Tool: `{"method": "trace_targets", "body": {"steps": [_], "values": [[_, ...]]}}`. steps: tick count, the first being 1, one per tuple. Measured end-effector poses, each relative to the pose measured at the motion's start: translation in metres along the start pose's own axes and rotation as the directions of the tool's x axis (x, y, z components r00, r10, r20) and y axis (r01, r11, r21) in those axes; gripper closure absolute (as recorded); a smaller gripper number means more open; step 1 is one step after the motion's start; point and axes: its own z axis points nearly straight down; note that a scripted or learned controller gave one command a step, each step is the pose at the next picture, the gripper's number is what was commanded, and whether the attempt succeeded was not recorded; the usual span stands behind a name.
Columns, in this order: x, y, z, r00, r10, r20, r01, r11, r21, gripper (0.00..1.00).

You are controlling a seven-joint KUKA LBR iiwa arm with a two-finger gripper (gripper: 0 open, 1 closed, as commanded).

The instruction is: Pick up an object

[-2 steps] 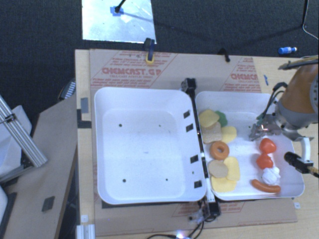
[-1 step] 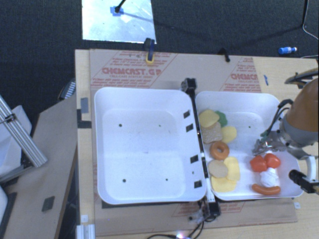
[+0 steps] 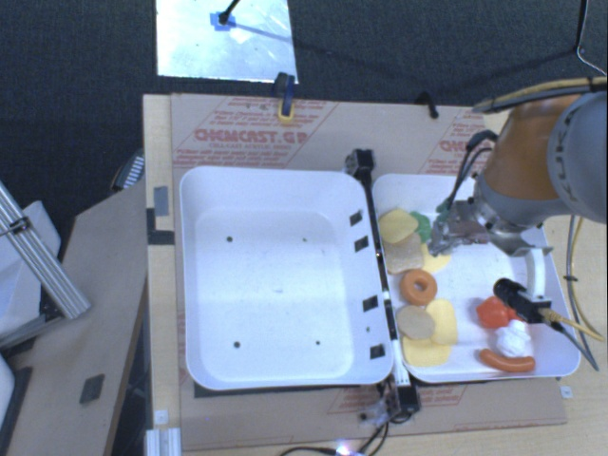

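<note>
Objects for picking, all toy food, lie crowded in the right bin point(image 3: 560, 350), which sits on the bench point(image 3: 247, 126) beside the left bin point(image 3: 204, 183). I see a yellow piece point(image 3: 397, 224) near the bin's upper left, with a beige slice point(image 3: 404, 253) just below it and a small green piece point(image 3: 421, 221) at its right. An orange ring point(image 3: 418, 286) lies near the divider, above a tan round disc point(image 3: 415, 323) that rests on a yellow flat piece point(image 3: 432, 345). Toward the right are a red piece point(image 3: 494, 312), a white lump point(image 3: 513, 340) and an orange sausage shape point(image 3: 505, 360) along the front edge. My gripper point(image 3: 445, 234) hangs low over the upper part of this bin, right beside the green piece. I cannot tell whether the fingers are open or closed, or whether they grip anything. A black part point(image 3: 521, 297) of the arm covers some of the bin near the red piece.
</note>
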Motion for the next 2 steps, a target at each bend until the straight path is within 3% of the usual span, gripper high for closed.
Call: {"method": "trace_targets", "body": {"steps": [1,2], "values": [[-0.009,-0.004,0.004,1.0,0.014,0.004,-0.014,1.0,0.008,0.0],[-0.004,-0.009,0.07,1.0,0.015,0.002,-0.015,1.0,0.012,0.0]]}}
